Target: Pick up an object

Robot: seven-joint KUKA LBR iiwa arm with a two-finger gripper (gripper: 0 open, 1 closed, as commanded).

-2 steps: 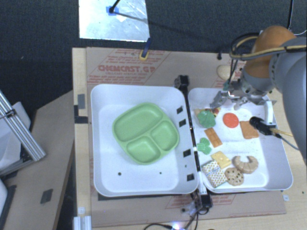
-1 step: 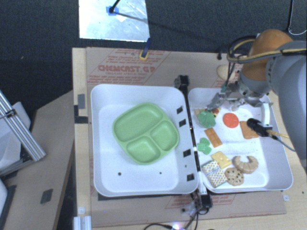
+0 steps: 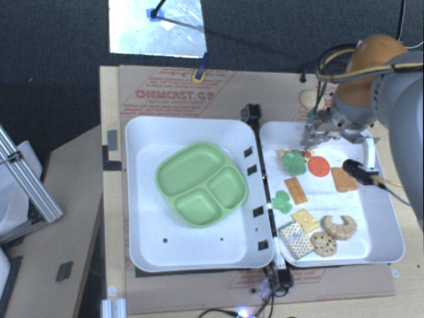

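Nearest the camera, along the front wall of the right bin (image 3: 387,254), lies a row of small toy foods: a checkered cracker (image 3: 295,239) at the left, a chocolate-chip cookie (image 3: 323,244) just beside it, and a croissant (image 3: 340,226) to the right, touching or nearly touching the cookie. A yellow cheese square (image 3: 305,219) sits just behind the cracker. A little farther back, a green leafy piece (image 3: 282,202) lies close to the divider between the bins, with an orange wafer (image 3: 295,190) beside it.

In the left bin (image 3: 142,244), a green sectioned plate (image 3: 201,183) rests near the middle, turned at a slant, with three compartments.

Farther back in the right bin are a tan bread slice (image 3: 344,179), a red tomato slice (image 3: 318,166), and a green vegetable piece (image 3: 292,161) with a small red and yellow bit at its upper edge.

Above these, the tool (image 3: 317,133) hangs over the far part of the right bin, near the green vegetable piece; whether it is spread or pressed together cannot be told, and nothing is seen in its grip. The grey arm (image 3: 397,105) with its orange band (image 3: 371,61) reaches in from the right.

At the far end of the bench (image 3: 112,111) lies a shiny foil sheet (image 3: 158,18).
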